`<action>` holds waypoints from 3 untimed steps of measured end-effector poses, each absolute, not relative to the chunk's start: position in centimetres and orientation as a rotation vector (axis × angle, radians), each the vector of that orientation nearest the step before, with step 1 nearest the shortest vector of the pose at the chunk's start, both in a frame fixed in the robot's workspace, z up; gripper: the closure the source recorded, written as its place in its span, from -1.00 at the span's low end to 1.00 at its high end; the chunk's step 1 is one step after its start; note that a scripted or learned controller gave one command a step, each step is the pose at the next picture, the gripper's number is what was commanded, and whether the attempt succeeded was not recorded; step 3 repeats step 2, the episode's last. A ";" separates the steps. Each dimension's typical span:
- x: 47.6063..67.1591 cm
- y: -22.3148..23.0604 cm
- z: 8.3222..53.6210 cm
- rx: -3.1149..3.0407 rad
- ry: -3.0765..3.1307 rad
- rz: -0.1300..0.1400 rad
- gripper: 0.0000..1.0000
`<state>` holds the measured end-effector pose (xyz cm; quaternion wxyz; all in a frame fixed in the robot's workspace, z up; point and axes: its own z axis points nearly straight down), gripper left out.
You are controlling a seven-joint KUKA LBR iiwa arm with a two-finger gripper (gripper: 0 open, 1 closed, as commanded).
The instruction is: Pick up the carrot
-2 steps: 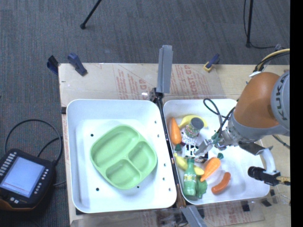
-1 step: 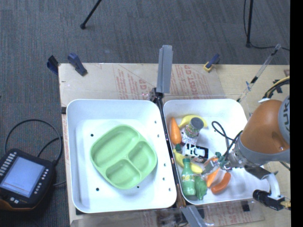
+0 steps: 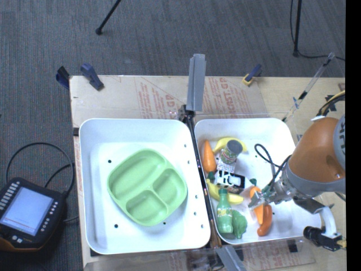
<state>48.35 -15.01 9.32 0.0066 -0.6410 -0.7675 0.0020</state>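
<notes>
Carrot (image 3: 208,156) lies in right bin (image 3: 282,130), against its left wall, upper part. Gripper (image 3: 260,199) well apart from carrot, at about 4 o'clock from it, low over orange vegetable (image 3: 264,221) near bin's front. Green bottle (image 3: 224,212) and banana (image 3: 225,193) lie between. Green plate (image 3: 148,186) in left bin (image 3: 90,151).

Green divided plate (image 3: 148,186) in left bin (image 3: 90,151) — bottle (image 3: 224,212), banana (image 3: 225,192) right.
</notes>
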 end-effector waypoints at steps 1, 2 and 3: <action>47.4 -19.9 8.6 -2.089 -2.340 0.002 1.00; 47.5 -14.6 20.0 -2.160 -2.272 0.004 1.00; 47.5 -14.6 20.0 -2.160 -2.272 0.004 1.00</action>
